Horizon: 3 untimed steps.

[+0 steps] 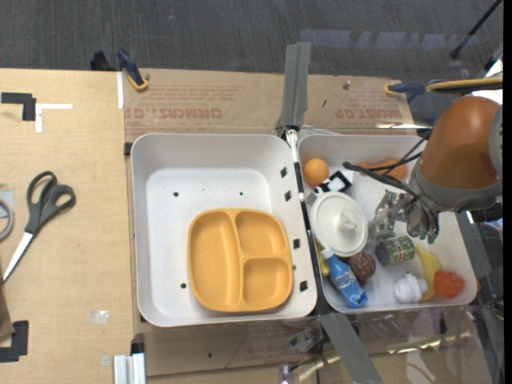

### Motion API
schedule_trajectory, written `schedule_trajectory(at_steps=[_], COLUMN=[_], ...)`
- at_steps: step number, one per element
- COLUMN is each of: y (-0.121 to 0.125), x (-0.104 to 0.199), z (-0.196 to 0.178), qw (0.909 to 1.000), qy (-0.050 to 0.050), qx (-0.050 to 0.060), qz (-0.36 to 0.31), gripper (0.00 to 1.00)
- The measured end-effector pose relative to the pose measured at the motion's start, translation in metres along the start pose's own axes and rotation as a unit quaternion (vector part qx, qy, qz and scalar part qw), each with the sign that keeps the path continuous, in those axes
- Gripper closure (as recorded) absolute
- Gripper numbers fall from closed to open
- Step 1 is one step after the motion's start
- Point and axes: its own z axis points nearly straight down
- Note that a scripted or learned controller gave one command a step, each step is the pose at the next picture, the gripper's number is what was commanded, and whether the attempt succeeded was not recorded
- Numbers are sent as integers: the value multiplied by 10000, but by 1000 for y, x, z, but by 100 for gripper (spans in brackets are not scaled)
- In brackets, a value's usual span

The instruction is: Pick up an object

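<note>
My gripper [402, 217] hangs over the middle of the right bin [466, 238], below the arm's orange band [462, 138]. Just beneath it lies a green can [395, 251]. To its left stands a white lidded pot [340, 223]. An orange ball [316, 170] rests at the bin's far left corner. Along the near side lie a brown ball [363, 266], a blue bottle [346, 283], a white lump [408, 289], a yellow banana [428, 264] and a red tomato-like piece [450, 283]. Nothing is seen held in the gripper.
The left bin [160, 214] holds a yellow divided plate [240, 259]. Scissors [40, 206] lie on the wooden bench at far left. A blue clamp [132, 69] sits at the cardboard's far edge. A grey divider [296, 78] runs between the bins' far ends.
</note>
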Motion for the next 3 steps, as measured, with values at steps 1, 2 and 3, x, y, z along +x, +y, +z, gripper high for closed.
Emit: schedule_trajectory(at_steps=[1, 2, 3], y=[-53, -4, -75], x=[-39, 8, 16], z=[10, 11, -84], qw=[9762, 9808, 9966], qy=[8, 43, 19], qx=[-24, -6, -11], qz=[-2170, 1952, 821], gripper=[100, 100, 100])
